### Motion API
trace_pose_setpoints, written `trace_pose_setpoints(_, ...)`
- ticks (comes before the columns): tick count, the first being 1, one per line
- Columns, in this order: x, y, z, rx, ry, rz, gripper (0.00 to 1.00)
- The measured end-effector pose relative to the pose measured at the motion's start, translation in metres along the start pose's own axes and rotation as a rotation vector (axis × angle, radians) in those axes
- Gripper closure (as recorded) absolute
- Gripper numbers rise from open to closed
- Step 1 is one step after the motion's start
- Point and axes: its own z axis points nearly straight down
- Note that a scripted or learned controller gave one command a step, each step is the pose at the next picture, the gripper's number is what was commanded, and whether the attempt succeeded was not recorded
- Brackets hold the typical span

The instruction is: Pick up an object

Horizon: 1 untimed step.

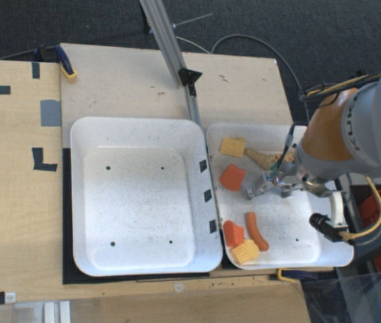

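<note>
The gripper (256, 191) hangs low in the right bin (325, 256), whether open or closed I cannot tell. The orange block (231, 177) lies just left of it, the sausage (256, 231) below.

A pale wooden bench (15, 200) carries two shallow white bins side by side, the left bin (140, 194) and right bin (291, 237), over a black mat (66, 214); dark tape marks (42, 159) dot its left side.
</note>
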Motion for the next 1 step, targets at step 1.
trace_pose_setpoints(1,0.0004,0.0011,-0.0130,-0.004,0.000,-0.001,1.00)
